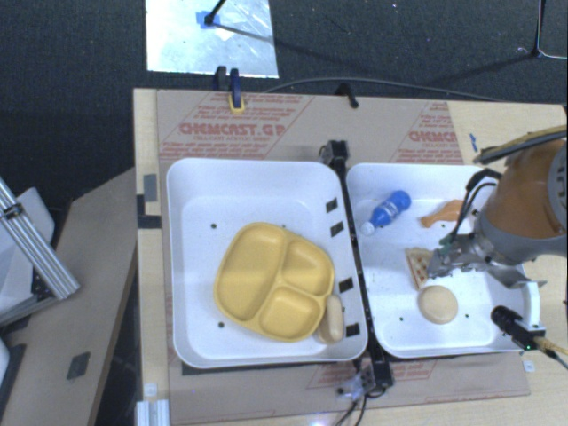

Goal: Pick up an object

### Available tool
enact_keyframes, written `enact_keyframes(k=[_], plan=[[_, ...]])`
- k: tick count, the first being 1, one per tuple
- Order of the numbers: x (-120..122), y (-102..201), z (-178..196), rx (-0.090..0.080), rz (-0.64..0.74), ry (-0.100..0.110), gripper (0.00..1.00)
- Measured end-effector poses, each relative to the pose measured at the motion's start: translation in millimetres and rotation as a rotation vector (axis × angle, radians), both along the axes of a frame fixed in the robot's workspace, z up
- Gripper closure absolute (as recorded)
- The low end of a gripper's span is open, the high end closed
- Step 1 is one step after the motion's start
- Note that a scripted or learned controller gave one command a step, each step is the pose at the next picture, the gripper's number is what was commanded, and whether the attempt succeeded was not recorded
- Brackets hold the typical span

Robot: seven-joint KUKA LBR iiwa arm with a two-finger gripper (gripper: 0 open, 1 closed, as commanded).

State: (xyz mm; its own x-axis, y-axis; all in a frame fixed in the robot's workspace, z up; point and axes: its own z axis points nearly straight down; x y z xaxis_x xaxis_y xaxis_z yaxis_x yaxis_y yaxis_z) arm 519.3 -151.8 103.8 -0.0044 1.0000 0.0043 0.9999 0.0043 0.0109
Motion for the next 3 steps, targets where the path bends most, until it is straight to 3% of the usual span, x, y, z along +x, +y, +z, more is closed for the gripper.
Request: enact_keyframes(k=[3], plan=[[10.2, -6.6, 119.5, -0.006, 0.0, 0.006, 1.0]])
